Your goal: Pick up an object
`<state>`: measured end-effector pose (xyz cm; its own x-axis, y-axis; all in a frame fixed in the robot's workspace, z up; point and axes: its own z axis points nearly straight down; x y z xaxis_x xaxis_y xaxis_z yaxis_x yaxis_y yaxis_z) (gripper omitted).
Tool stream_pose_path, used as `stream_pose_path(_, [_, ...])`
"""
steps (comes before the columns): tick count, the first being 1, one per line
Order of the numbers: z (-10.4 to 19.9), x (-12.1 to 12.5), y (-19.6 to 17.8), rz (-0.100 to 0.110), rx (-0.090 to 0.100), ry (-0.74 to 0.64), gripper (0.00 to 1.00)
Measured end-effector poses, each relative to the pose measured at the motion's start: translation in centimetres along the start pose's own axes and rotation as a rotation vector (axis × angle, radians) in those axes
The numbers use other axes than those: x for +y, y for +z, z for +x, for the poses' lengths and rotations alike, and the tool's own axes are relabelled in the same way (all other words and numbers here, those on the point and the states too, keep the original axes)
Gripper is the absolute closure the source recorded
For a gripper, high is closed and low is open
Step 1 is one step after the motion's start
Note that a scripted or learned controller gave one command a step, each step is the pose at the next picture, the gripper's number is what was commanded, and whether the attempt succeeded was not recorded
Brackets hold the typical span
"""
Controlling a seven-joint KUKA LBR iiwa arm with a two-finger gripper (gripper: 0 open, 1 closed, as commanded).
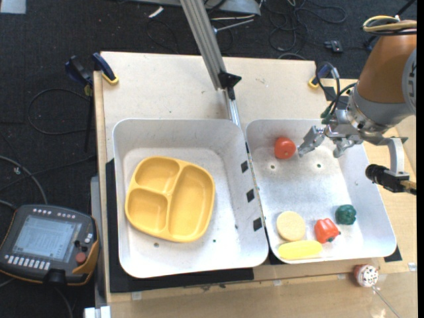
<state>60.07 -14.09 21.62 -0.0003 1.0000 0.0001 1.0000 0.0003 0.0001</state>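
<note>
Gripper (324, 142) hovering open, empty, just right of tomato (285, 148) lying in right bin (371, 197). Judging tomato light, smooth, rounded, likely rolling; advising pinching across widest middle.

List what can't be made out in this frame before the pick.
- Gripper, camera view: too small and blurred to judge its state, or whether it touches the red ball.
- Arm, camera view: cut off by the right edge.
- Yellow block, camera view: front face hidden by the right bin's rim.
- Green item, camera view: too small to identify.
</note>
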Motion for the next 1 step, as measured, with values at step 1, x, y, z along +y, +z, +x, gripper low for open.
stream_pose_path(1, [0.04,0.07,-1.0,-0.002,0.0,-0.002,1.0])
